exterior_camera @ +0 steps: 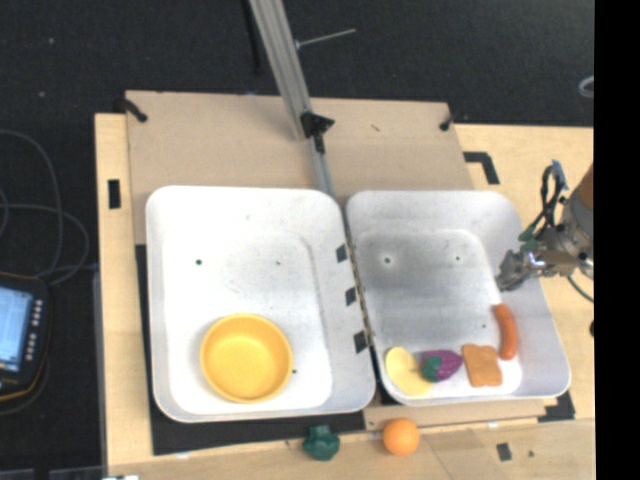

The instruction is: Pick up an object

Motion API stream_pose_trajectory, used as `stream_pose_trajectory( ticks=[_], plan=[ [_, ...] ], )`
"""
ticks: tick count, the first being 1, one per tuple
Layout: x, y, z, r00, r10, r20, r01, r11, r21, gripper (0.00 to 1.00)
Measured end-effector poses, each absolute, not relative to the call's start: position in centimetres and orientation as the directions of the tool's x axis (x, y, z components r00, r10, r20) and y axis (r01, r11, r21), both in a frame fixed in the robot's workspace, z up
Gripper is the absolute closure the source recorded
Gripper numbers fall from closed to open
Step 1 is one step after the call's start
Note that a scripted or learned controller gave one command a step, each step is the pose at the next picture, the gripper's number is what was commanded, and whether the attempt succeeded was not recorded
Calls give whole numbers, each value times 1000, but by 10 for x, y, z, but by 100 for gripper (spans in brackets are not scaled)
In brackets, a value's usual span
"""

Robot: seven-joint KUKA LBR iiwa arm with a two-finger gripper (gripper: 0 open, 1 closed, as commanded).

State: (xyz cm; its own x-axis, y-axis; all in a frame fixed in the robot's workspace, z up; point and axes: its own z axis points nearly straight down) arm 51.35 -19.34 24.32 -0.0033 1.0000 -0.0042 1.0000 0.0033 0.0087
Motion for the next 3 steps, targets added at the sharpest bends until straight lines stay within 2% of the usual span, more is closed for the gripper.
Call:
stream_pose_trajectory(
  ticks=[1, 2, 3],
  plan=[
    [515, -195, 259, -4, 1000, -2, 1000, 4, 4, 100],
    [536, -145, 267, -8, 1000, 1, 1000, 8, 3, 100],
    [550, -99, 258, -6, 1000, 1, 1000, 6, 0, 100]
  ],
)
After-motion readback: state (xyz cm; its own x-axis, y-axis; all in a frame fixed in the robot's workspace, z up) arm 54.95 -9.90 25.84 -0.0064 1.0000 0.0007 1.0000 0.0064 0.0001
